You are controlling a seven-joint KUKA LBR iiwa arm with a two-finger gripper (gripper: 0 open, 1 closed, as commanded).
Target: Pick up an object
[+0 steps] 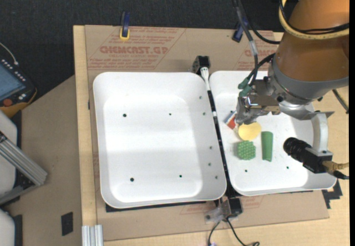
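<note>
Objects are seen clustered in the right bin (310,184): a yellow piece (250,130), a green textured ball (247,151), a green stick (267,146); the gripper (244,119) is lowered just above the yellow piece, its opening cannot be told

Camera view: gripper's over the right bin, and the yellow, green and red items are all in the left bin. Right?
Not quite. The camera view shows the gripper over the right bin, but the yellow item, green items and red item lie in that right bin too, not the left.
</note>
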